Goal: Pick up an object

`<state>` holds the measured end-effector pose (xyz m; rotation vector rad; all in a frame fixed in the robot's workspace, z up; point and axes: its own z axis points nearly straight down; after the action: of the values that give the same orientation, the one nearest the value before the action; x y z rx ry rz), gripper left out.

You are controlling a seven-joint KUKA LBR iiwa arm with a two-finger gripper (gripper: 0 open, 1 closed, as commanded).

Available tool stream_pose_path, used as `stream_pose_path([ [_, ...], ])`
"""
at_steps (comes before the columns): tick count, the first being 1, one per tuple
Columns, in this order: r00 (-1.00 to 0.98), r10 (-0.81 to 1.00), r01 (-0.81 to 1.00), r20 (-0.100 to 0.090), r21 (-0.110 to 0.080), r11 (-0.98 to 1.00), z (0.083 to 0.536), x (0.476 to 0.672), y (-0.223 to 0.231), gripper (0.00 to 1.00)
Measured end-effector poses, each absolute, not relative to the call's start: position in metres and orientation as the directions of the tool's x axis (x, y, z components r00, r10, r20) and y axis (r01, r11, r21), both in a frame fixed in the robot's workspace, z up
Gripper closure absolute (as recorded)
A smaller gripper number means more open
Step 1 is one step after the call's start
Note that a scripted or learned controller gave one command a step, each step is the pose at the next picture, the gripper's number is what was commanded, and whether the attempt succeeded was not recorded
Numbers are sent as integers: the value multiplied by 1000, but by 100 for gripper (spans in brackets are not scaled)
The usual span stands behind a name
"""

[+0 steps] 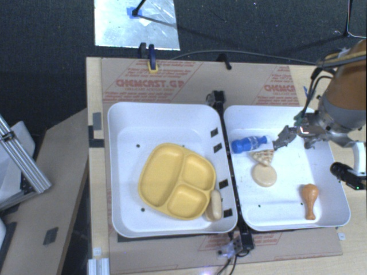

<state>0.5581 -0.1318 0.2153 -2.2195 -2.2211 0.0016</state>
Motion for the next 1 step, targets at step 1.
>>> stream_pose_path([
  [1,-2,1000,1000,1,-4,2,155,553,-126,0],
])
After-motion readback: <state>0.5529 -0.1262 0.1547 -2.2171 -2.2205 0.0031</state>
